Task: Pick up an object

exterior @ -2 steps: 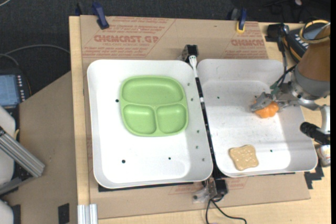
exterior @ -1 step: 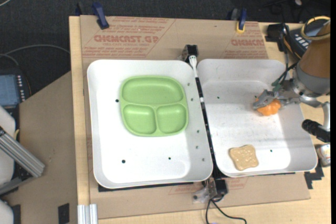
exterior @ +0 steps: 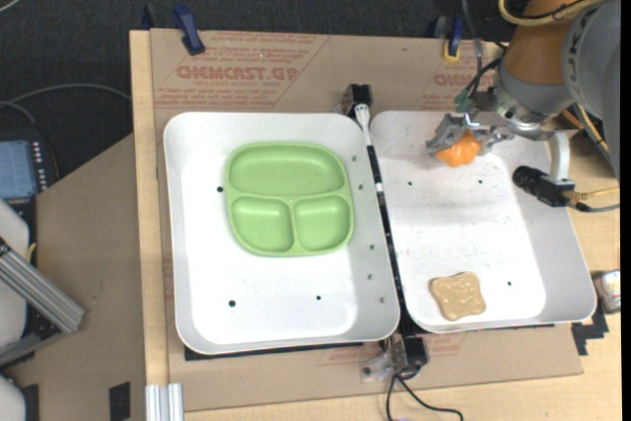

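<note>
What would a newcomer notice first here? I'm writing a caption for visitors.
Probably the green divided plate, lying in the middle of the left bin. Next, the gripper at the far end of the right bin, right at a small orange object; whether it grips it is unclear. A tan toast-like piece lies near that bin's near edge.

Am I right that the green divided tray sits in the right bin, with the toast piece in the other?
Not quite: the camera view shows the green divided tray in the left bin; the toast piece lies in the right bin.
</note>
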Controlling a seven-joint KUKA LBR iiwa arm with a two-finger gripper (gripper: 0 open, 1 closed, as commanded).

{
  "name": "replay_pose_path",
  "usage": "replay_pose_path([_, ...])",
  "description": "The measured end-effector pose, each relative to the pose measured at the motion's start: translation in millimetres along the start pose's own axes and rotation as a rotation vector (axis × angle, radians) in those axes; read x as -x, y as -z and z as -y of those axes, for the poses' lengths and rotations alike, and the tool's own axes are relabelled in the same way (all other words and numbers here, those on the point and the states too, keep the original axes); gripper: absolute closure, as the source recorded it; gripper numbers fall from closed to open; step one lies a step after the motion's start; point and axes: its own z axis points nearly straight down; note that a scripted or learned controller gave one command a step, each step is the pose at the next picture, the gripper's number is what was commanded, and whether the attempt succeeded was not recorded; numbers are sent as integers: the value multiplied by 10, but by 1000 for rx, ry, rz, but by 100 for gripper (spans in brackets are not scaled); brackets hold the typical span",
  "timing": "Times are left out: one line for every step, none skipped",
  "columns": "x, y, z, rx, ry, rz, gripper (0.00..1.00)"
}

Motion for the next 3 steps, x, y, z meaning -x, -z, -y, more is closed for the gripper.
replay_pose_path([-384, -485, 603, -11, -10, 0, 100])
replay_pose_path([-946, 590, 237, 4, -3, 0, 100])
replay_pose_path([-1937, 530, 680, -14, 0, -5, 100])
